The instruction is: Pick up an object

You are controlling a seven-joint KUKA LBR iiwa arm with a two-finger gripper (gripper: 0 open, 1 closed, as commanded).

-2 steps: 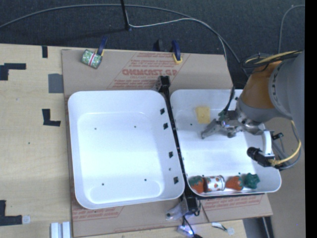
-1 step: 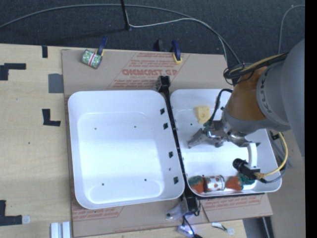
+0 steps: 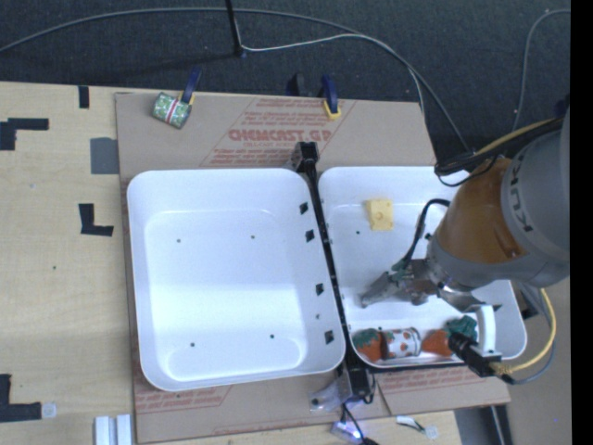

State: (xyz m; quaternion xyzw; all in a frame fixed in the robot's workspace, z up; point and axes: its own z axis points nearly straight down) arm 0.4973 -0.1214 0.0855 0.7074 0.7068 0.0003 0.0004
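Nearest the camera, along the front wall of the right shallow white bin (image 3: 357,179), a row of small objects lies in a line: an orange-red piece with a green end (image 3: 370,344), a small white can with a red-patterned label (image 3: 402,342) touching it, an orange lump (image 3: 435,344), and a teal object (image 3: 460,327) beside a white tag. Just behind this row, the grey metal claw (image 3: 378,292) sits low over the bin floor, pointing left; whether its fingers are open or closed cannot be told. The grey arm with its orange band (image 3: 477,221) enters from the right. Farther back, a pale yellow block (image 3: 379,214) rests alone on the bin floor. The left shallow white bin (image 3: 222,276) adjoins it. Farthest, a small green-and-white box (image 3: 171,110) lies on the cardboard-covered surface (image 3: 269,133).
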